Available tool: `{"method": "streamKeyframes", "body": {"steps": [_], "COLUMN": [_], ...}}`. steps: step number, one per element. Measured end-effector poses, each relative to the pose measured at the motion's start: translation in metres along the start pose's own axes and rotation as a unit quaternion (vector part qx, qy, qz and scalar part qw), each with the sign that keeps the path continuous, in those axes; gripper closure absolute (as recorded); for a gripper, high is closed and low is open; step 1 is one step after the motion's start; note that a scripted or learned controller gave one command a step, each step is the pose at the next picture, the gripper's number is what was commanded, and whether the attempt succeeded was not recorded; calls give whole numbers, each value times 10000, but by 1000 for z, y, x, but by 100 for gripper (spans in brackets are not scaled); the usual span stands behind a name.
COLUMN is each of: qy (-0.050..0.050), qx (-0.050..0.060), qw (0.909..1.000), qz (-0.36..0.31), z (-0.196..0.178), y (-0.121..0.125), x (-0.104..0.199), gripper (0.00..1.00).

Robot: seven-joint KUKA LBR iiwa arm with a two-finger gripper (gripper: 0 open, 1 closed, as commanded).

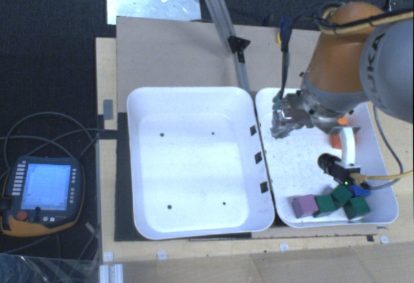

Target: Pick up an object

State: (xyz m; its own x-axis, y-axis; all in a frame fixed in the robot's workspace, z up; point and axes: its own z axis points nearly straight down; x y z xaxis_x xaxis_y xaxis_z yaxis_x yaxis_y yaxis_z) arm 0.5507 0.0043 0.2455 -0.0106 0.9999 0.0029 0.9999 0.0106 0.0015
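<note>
Hovering over the upper left part of the right bin (381, 214), the gripper (283, 121) carries nothing that shows, and how its tips stand I cannot tell. The pick looks not yet done: the blocks (328, 203) lie clustered at the bin's near edge, well apart from it.

White bins (194, 97); purple block (301, 205) (green blocks (325, 204) beside).

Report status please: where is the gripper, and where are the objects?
Gripper over right bin, upper left. Blocks clustered at near right corner, untouched. Nothing between them.
</note>
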Motion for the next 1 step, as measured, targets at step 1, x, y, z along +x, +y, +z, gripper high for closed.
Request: {"method": "streamKeyframes", "body": {"steps": [1], "qy": [0], "qx": [6], "qw": [10000], "qz": [0], "z": [13], "y": [-5], "x": [56], "gripper": [100]}}
